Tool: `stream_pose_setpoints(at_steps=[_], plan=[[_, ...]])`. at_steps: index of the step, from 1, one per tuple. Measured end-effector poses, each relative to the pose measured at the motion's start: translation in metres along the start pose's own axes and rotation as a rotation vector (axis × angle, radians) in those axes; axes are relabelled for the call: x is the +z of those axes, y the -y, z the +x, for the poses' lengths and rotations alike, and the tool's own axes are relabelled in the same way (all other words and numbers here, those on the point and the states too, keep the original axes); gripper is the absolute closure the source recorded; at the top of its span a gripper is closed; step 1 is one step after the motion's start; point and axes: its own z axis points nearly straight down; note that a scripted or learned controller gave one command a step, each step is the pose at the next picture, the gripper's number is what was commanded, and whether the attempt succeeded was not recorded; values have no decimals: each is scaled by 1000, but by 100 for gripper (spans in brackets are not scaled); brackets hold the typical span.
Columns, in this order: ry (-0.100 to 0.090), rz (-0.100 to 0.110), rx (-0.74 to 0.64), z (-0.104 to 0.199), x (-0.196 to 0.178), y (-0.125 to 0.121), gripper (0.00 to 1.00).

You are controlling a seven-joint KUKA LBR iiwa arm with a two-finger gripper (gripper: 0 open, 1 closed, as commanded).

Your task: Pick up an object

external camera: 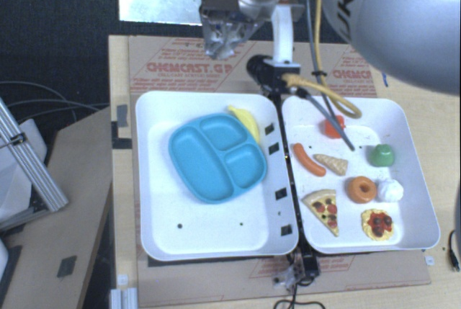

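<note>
Looming closest to the lens, the grey KUKA arm (pixel 389 5) fills the one o'clock corner. Its gripper (pixel 223 41) hangs at twelve o'clock above the cardboard-covered surface (pixel 180 66), beyond the far rims of both bins; whether it is open or closed I cannot tell (the tip is blurred).

Every toy lies well apart from it. Down at seven o'clock from the gripper, the left white bin (pixel 166 228) holds a blue sectioned plastic plate (pixel 216 156) with a yellow banana (pixel 246 122) touching its far edge.

At five o'clock, the right white bin (pixel 410 156) carries a red sausage (pixel 308 160), pizza slice (pixel 323 209), glazed doughnut (pixel 361 189) and green cup (pixel 382 154).
</note>
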Motion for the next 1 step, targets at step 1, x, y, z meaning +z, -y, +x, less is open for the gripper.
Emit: stream_pose_setpoints(at_steps=[1], plan=[[-5, -3, 3, 0, -74, 60, 100]])
